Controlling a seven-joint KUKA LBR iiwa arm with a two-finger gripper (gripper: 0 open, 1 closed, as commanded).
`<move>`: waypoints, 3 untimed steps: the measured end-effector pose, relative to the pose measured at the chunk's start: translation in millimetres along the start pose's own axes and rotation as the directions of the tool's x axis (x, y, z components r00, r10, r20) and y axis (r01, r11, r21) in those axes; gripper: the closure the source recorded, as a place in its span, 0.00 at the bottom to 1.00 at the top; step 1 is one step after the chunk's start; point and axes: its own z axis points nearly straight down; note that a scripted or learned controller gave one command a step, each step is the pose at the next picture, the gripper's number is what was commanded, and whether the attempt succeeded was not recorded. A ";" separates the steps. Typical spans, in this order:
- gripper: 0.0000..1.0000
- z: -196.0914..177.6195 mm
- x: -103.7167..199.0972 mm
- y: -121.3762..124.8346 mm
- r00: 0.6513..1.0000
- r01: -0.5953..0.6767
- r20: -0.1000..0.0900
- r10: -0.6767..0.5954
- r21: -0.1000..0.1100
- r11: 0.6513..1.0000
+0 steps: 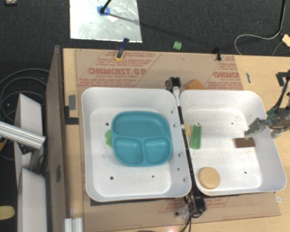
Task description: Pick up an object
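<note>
The right bin (232,103) holds a green block (196,136) near its left wall, a round tan disc (209,177) at the front left, and a flat brown block (244,142) toward the right. A small yellow piece (186,131) lies by the divider. My gripper (257,125) hangs over the right side of this bin, just above and to the right of the brown block, with nothing visibly held. In the left bin (99,178) a teal divided plate (141,138) lies flat, and a green item (108,137) peeks out from under its left edge.
An orange piece (195,85) and a black clip (173,83) sit behind the bins on the cardboard-covered bench (135,69). Cables trail at the right edge (280,98). A metal sheet (105,13) lies on the floor behind.
</note>
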 end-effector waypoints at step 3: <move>0.00 172.5 53.7 127.8 1.000 0.003 0.001 -0.003 -0.009 1.000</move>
